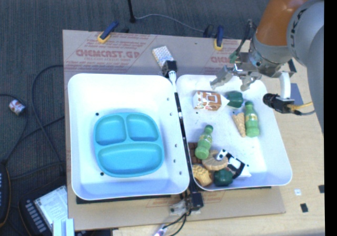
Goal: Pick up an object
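From the overhead camera, the arm (295, 16) comes in from the right, orange band up top, and its gripper (235, 78) hangs over the far end of the right bin (279, 161), its 2 fingers (220, 79) splayed wide apart with nothing between them. Just below the fingertips sits a dark green piece (235, 98), and beside it, to the left, an orange-and-white packet (207, 100) lies flat on the bin floor. Further down the bin, a green bottle with a yellow label (251, 120) lies next to a tan cone (240, 123), the 2 touching or nearly so. Another green bottle (204, 143) lies tilted near the divider between the bins. At the near end there is a crowded cluster: a round tan biscuit (214, 163), a dark green lump (223, 177), a black-and-white toy (232, 162) and a brownish item (201, 175), all pressed together. Over in the left bin (84, 98), a blue tray with 3 compartments (128, 143) sits alone in the middle. Both bins rest on a brown cardboard sheet (105, 50), held by clamps (108, 31) at the far edge.
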You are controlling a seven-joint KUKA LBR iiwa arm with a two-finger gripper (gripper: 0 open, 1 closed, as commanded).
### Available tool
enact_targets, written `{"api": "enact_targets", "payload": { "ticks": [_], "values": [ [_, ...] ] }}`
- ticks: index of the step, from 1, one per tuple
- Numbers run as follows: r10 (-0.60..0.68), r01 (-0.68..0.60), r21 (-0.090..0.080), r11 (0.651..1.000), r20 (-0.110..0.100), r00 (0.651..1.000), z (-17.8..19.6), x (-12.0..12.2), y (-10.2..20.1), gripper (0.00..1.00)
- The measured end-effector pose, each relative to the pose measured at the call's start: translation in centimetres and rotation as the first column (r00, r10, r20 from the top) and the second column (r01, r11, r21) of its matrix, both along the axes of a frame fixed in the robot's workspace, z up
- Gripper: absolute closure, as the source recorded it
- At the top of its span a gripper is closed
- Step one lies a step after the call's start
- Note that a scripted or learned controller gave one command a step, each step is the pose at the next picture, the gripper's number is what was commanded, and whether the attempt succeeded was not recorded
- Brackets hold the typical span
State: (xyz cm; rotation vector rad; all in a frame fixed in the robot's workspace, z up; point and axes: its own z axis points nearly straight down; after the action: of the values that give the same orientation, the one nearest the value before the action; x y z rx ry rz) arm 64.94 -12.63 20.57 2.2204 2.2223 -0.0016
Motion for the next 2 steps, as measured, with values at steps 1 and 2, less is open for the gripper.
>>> {"api": "enact_targets", "payload": {
  "ticks": [1,2],
  "values": [
    [0.001,-0.001,0.000,1.000,0.003,1.000,-9.5,1.6,-2.4,0.00],
    [-0.003,0.003,-0.006,1.000,0.025,1.000,-11.1,-1.0,-1.5,0.00]
  ]
}}
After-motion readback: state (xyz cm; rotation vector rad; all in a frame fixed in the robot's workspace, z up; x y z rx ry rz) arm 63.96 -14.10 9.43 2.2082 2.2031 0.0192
